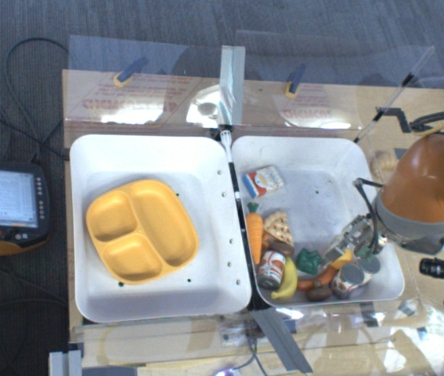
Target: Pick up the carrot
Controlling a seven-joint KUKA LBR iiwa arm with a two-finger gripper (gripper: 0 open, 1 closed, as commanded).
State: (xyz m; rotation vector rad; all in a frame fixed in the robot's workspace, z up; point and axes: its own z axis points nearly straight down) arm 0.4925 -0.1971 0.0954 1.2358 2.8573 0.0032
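1. Grey carpet surrounds the wooden bench you are looking down on, which carries two white bins side by side.
2. Your left bin holds a yellow divided tray.
3. Your landmark is the divider where the two bins meet: the carrot lies just right of it, inside the right bin, lengthwise along the wall, green top pointing away from you.
4. Just beyond the carrot, a small carton lies flat; nearer you sit a can and a banana.
5. Further right of the divider, the pincer hangs low over a clutter of small items in the bin's near right corner, well apart from the carrot.
6. You cannot tell whether the pincer is released or clenched.
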